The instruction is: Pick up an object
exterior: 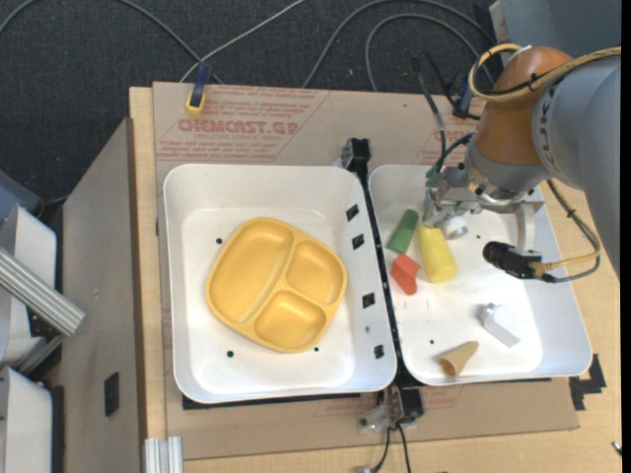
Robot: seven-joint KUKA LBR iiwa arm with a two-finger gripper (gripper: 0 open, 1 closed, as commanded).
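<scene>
The gripper [449,217] hangs over the far end of the yellow block [437,254], which lies in the right bin [557,348], nearer that bin's left wall than its right. From this slant one cannot tell whether the claw is spread or pressed together, nor whether it touches the block; nothing is seen pinched in it.

The left of the yellow block is crowded. A green block [402,232] lies just beside its far-left corner, tilted toward the bin's left wall. A red block [405,273] sits just beside its near-left side. Both stand between the yellow block and the wall, so little floor is free there.

Right of the yellow block, bare white floor runs to the bin's right rim. Toward the near edge, a grey block [499,325] lies well apart from the yellow block, to its near right. A cone [457,358] rests on its side further on, close to the near rim, with its point toward the left.

Well to the left of the yellow block, past the two adjoining rims, the left bin [187,294] holds a yellow plate [276,284]. The plate has a band of clear floor on every side.
</scene>
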